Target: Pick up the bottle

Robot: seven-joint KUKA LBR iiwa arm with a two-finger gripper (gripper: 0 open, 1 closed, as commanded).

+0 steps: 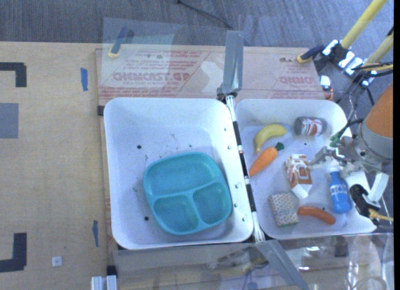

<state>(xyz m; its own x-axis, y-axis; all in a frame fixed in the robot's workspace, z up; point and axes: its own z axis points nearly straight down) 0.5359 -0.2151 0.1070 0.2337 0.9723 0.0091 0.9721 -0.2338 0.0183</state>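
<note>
Because the blue bottle lies just below the gripper at the right bin's outer side, lowering squarely over its body looks the best approach. Whether the gripper is spread or closed cannot be told from this slant, and nothing shows in its grasp. A carton lies just left of it, and a sausage sits beyond the bottle's base, so I'd keep the descent narrow. Farther left lie a carrot and banana.

i can read red "chemcast gp" print on the clear sheet behind the bins, upper middle of the frame; other labels too small.
</note>
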